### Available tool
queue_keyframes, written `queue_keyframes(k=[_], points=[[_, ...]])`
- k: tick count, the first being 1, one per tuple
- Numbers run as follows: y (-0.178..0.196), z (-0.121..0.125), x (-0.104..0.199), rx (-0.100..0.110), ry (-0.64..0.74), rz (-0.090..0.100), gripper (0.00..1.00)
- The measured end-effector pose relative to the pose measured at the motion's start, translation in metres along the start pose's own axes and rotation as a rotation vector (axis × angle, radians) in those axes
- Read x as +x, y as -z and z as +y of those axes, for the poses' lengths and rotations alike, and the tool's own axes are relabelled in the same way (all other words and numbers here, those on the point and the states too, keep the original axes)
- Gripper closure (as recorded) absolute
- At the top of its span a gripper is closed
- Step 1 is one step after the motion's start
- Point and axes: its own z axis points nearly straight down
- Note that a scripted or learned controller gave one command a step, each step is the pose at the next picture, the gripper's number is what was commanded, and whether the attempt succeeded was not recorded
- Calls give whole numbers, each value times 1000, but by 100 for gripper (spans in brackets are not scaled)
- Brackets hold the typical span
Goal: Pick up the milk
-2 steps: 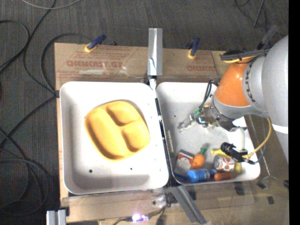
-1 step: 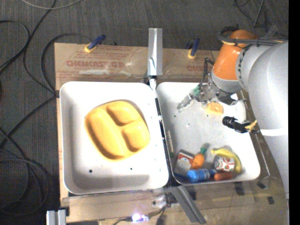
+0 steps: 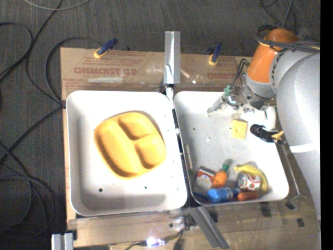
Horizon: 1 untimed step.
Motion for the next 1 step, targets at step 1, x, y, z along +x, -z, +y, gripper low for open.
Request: queue_keyframes(k=[1], points=[[2, -73, 43, -1, -47, -1, 0]])
